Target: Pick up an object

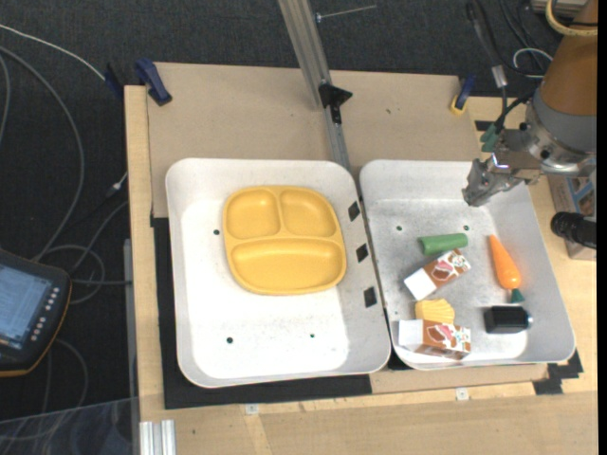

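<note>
The right bin point(408, 183) holds several small items: a green cylinder point(443, 243), an orange carrot point(505, 262), a small brown-and-white carton point(438, 273), a yellow corrugated piece point(434, 310), a second printed carton point(436, 336) at the front rim, and a black block point(505, 319). My gripper point(479, 186) hangs over the bin's far right part, above and behind the green cylinder and the carrot. Nothing shows between its fingers.
The left bin point(194, 282) carries a yellow divided plate point(283, 238). A metal pole point(303, 27) slants up from between the bins at the back. Blue clamps point(152, 81) sit at the bench's far corners. Cables and a tablet point(24, 306) lie left of the bench.
</note>
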`<state>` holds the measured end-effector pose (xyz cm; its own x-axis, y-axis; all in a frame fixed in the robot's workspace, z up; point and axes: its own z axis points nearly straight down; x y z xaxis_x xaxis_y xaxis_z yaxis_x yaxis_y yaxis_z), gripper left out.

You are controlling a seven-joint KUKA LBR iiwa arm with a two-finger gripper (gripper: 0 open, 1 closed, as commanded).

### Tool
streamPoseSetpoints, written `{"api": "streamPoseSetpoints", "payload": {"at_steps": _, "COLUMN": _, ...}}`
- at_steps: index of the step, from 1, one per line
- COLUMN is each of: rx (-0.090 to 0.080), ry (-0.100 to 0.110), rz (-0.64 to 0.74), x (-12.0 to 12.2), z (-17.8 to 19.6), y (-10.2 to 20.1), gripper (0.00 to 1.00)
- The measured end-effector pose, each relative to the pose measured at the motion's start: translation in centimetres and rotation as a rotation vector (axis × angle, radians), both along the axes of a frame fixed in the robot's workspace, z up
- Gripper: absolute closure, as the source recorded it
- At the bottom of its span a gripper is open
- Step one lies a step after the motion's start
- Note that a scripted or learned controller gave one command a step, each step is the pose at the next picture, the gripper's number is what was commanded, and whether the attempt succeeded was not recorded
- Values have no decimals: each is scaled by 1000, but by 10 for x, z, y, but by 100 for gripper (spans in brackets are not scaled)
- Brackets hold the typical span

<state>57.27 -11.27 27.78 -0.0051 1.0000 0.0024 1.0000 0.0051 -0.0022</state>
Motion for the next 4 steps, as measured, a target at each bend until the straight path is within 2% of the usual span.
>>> {"api": "streamPoseSetpoints", "payload": {"at_steps": 2, "rx": 1, "ry": 3, "rz": 1, "x": -29, "z": -35, "y": 100, "gripper": 100}}
{"api": "streamPoseSetpoints", "payload": {"at_steps": 3, "rx": 2, "ry": 2, "rz": 3, "x": -49, "z": -28, "y": 155, "gripper": 100}}
{"api": "streamPoseSetpoints", "payload": {"at_steps": 4, "rx": 0, "ry": 3, "rz": 1, "x": -61, "z": -44, "y": 202, "gripper": 100}}
